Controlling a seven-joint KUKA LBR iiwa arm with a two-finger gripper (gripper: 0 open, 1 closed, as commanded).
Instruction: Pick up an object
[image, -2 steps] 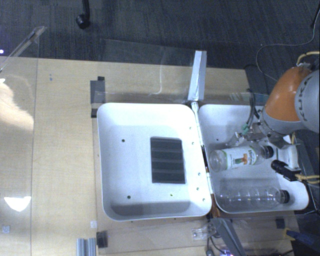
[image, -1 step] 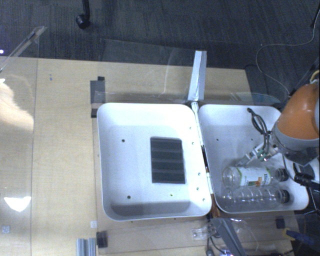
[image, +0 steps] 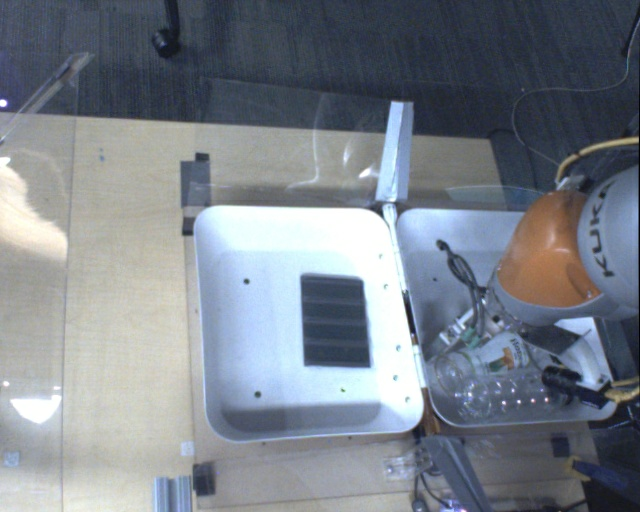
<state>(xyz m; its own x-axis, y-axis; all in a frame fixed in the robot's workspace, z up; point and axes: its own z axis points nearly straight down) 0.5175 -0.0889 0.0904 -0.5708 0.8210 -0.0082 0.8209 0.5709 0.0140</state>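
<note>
Camera view | bins: 2 | left bin (image: 230, 330): 1 dark ribbed block (image: 336, 320) | right bin (image: 430, 245): clutter, perhaps clear plastic | claw (image: 478, 335): state unclear

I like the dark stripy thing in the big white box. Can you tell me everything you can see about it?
The dark stripy thing is a flat rectangle, charcoal black, split by thin lines into four bands stacked one above the other. It looks matte, but I cannot tell what it is made of. It lies flat on the floor of the left white bin, near the middle and a little toward the right wall, its long sides running up and down the picture. Only the bin floor touches it.
</note>
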